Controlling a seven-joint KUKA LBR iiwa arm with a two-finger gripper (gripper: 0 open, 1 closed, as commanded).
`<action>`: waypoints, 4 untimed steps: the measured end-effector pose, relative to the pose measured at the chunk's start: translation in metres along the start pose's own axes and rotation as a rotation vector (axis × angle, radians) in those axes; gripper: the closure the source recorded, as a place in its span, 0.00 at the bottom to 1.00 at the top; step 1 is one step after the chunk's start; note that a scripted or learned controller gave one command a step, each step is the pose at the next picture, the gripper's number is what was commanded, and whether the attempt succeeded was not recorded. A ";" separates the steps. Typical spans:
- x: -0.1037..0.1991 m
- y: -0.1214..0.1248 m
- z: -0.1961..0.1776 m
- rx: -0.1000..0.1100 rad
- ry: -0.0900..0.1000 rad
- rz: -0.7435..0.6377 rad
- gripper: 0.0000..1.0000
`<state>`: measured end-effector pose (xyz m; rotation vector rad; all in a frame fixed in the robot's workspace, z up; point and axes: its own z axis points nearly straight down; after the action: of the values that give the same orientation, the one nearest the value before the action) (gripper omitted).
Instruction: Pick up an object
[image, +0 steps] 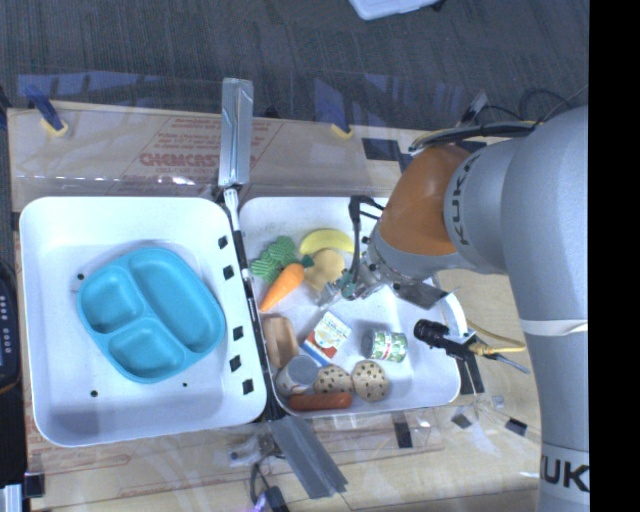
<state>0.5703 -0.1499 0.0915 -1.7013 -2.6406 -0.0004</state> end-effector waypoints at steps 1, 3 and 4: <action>-0.012 0.020 -0.001 -0.001 -0.002 0.203 1.00; -0.029 0.077 0.000 0.020 0.008 0.137 0.00; -0.029 0.079 -0.011 0.014 0.002 0.129 1.00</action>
<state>0.6541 -0.1437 0.1022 -1.8627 -2.5178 0.0170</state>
